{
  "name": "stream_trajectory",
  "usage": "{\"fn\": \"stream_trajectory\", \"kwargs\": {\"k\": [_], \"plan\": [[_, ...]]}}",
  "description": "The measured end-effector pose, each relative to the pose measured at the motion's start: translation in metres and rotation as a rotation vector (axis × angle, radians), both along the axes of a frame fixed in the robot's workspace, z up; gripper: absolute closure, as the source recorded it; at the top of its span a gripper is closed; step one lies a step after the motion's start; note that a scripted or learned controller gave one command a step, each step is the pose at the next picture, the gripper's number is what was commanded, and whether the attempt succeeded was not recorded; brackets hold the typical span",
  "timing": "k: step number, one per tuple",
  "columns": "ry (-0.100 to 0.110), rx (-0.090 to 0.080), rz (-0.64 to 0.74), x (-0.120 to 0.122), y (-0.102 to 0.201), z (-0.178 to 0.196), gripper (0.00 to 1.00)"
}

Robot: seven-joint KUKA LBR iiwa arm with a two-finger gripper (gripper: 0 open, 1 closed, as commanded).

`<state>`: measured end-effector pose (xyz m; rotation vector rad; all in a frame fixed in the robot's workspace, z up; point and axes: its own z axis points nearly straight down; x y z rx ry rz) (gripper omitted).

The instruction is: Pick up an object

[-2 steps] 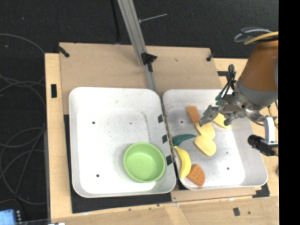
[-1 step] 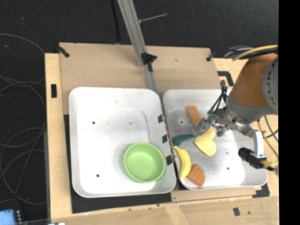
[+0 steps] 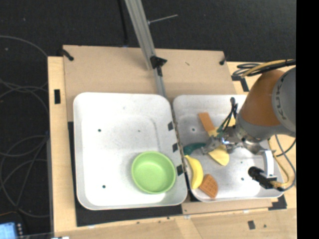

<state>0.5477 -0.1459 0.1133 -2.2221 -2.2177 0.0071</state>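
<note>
Wedge (image 3: pixel 220 158) of pale yellow, smooth-skinned and rounded along its lower edge, lies near the middle of the right bin (image 3: pixel 230 177), at 6 o'clock from the gripper (image 3: pixel 221 143) and just beside it; contact between the 2 cannot be made out. Whether the gripper is spread or pressed together cannot be told, as its tip is lost in a small dark blur below the wrist. The arm (image 3: pixel 259 103), grey with a broad orange band, comes in from 3 o'clock.

Around the wedge, in the same bin: a green-handled piece (image 3: pixel 195 147) at 9 o'clock, a flat orange block (image 3: pixel 206 123) at 11 o'clock, a curved yellow banana (image 3: pixel 194 172) at 8 o'clock by the bin's wall, and a square orange piece with a waffle-like grid (image 3: pixel 210 186) at 7 o'clock, touching the banana's lower end.

The left bin (image 3: pixel 114 128), white, shallow and round-cornered like its neighbour, holds 1 glossy lime-green bowl (image 3: pixel 153 172), upright, at 5 o'clock from its middle.

Both bins sit on a matt tan bench (image 3: pixel 109 68). A ribbed metal rail (image 3: pixel 135 19) slants in from 12 o'clock. Beyond the bench lies a dark, speckled floor (image 3: pixel 50 14) with thin cables (image 3: pixel 20 133) looping at 9 o'clock
</note>
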Motion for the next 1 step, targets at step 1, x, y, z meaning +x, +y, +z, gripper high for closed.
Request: {"fn": "stream_trajectory", "kwargs": {"k": [1], "plan": [[-0.009, 0.002, -0.004, 0.0028, 0.0004, 0.0138, 1.0]]}}
